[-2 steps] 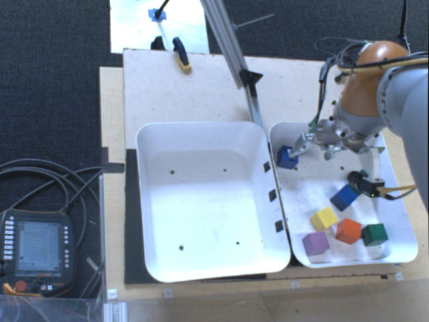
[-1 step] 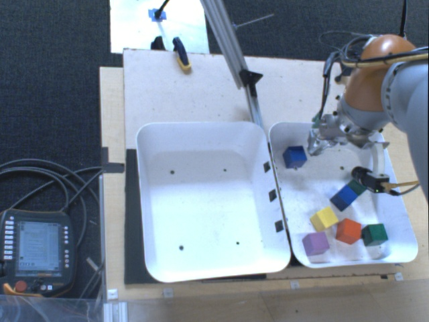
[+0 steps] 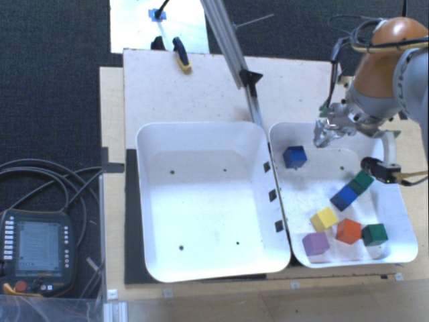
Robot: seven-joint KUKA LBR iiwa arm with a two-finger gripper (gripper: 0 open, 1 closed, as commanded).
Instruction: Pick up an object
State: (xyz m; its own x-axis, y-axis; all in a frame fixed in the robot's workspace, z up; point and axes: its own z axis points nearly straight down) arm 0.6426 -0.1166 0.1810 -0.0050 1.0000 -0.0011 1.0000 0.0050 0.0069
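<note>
Here, gripper (image 3: 326,134) near blue cube (image 3: 294,157).

Seven small blocks lie in the right bin (image 3: 395,243). A dark blue cube (image 3: 294,157) sits alone near the bin's upper left, turned slightly askew. Lower down, a blue block (image 3: 345,197) touches a dark green block (image 3: 362,180) at its upper right. Below them cluster a yellow cube (image 3: 324,219), an orange cube (image 3: 348,231), a green cube (image 3: 375,233) and a purple cube (image 3: 316,243), close together near the bin's front edge.
</note>
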